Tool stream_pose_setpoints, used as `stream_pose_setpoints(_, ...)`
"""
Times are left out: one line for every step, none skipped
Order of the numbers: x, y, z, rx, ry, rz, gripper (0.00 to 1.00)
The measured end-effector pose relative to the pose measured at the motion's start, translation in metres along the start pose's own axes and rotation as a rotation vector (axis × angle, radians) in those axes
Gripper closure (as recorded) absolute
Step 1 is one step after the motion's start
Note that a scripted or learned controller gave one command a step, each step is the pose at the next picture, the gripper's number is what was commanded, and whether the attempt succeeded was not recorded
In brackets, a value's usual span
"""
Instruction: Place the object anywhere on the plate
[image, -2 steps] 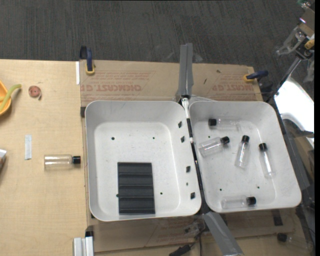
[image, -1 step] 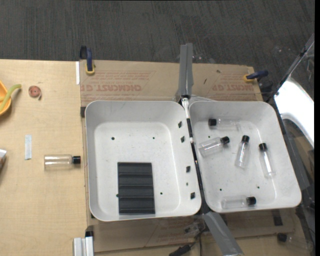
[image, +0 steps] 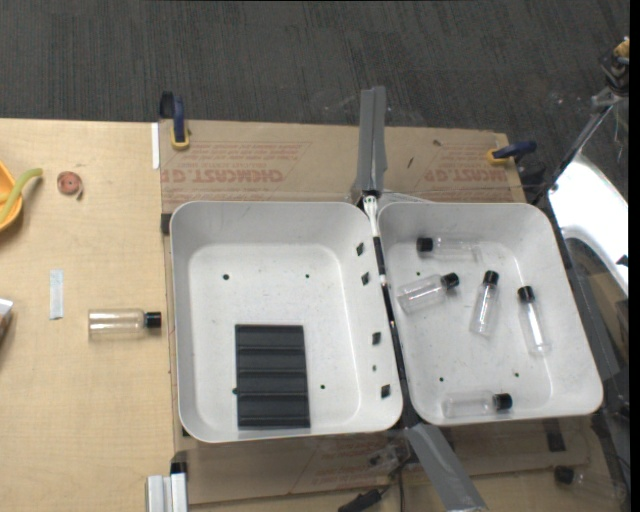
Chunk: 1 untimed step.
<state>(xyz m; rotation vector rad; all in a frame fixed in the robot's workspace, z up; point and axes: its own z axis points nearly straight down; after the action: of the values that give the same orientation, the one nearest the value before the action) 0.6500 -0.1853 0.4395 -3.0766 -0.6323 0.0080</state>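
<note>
- Clear plastic vials with black caps, such as the front vial (image: 477, 404), are lying loose in the right bin (image: 570, 300).
- They are sitting well apart from the black ridged plate (image: 270, 377), which is lying flat in the left bin (image: 190, 300).
- You are looking at the pick step, not yet begun.
- Next you are needing a descent onto one vial and a grasp across its body.

A small part of what is probably the robot arm (image: 592, 205) enters at the far right edge, though too little shows to be sure. It is a pale, smooth, rounded shape, slanting from upper left down to the lower right. Its top is brightly lit and its lower side is grey.
</note>
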Motion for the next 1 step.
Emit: stream_pose_setpoints(-0.035, 0.0249, 0.0007, 0.002, -0.001, 0.149, 0.0)
